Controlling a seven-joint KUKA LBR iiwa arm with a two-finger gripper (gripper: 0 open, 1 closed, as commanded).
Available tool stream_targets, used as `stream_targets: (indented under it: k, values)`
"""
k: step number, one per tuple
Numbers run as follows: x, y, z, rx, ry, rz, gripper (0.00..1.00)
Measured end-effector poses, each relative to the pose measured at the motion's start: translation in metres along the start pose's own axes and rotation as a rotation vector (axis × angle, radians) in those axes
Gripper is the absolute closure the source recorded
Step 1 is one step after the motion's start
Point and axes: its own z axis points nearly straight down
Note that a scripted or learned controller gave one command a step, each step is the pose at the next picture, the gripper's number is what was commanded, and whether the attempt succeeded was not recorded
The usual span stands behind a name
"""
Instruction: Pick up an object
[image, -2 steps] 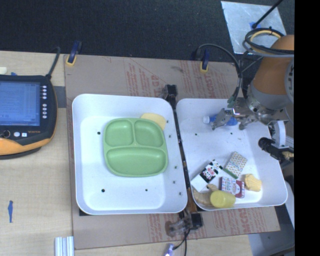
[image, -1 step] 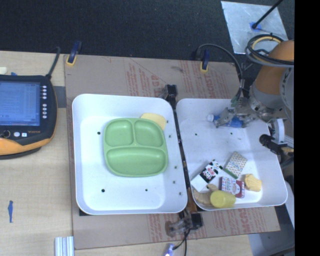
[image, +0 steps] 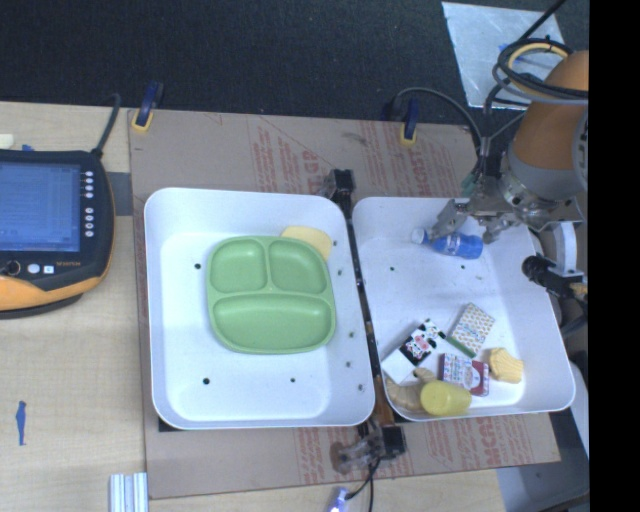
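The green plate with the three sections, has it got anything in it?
Empty. All three compartments of the green plate show bare green. The yellow object lies beside its far rim on the left bin floor, not in it.

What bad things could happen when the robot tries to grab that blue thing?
The gripper sits right over the small blue object, which lies on its side, so it might roll or slip away. That object also lies near the right bin's far wall, so the gripper might bump the rim.
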Motion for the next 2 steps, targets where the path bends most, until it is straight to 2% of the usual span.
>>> stream_targets:
  k: [1, 2]
  values:
    - [-0.0005, -0.0003, -0.0099, 0.003, 0.001, -0.002, 1.0]
    - [-0.0006, -0.0004, -0.0097, 0.003, 0.001, -0.002, 0.0]
